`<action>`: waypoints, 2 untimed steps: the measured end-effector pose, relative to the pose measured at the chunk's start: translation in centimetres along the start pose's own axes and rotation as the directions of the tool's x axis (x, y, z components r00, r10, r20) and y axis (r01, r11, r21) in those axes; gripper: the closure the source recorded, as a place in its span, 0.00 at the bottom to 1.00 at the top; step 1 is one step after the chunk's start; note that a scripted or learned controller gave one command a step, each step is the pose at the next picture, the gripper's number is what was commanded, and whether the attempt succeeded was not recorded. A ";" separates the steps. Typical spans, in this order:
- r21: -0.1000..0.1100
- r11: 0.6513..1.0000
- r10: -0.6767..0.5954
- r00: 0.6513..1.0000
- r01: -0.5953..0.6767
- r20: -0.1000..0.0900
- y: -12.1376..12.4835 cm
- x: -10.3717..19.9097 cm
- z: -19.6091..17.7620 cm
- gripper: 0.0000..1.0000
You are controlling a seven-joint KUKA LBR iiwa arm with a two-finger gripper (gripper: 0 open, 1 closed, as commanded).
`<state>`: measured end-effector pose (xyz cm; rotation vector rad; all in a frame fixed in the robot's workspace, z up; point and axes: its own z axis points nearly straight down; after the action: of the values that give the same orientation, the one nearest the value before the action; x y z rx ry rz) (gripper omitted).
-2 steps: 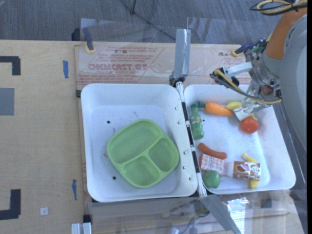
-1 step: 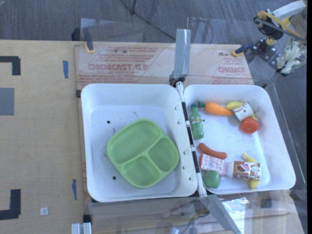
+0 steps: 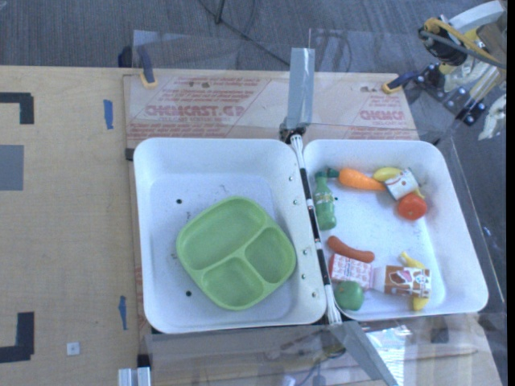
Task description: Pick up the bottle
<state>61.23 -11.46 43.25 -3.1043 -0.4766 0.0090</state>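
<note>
Camera view: bottle (image 3: 324, 203) against right bin's (image 3: 459, 215) left wall.

White robot hardware (image 3: 471, 30), yellow and black parts, blue fittings

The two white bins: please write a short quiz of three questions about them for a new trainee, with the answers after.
1. True or false: the green bottle lies in the right bin, close to the wall between the bins.
2. What rests in the left bin? A) a green divided plate B) a carrot C) a tomato
3. Fill in: the orange carrot lies toward the ____ edge of the right bin in the camera view.

Key
1. True.
2. A, the green divided plate.
3. Far (top).
</note>
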 end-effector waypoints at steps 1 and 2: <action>0.002 1.000 -0.030 1.000 0.030 0.001 -5.9 0.8 12.9 0.00; 0.002 0.994 -0.113 0.994 0.113 0.001 -12.7 -1.9 24.1 0.00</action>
<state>55.42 0.10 19.14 -3.0707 -0.6505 0.0115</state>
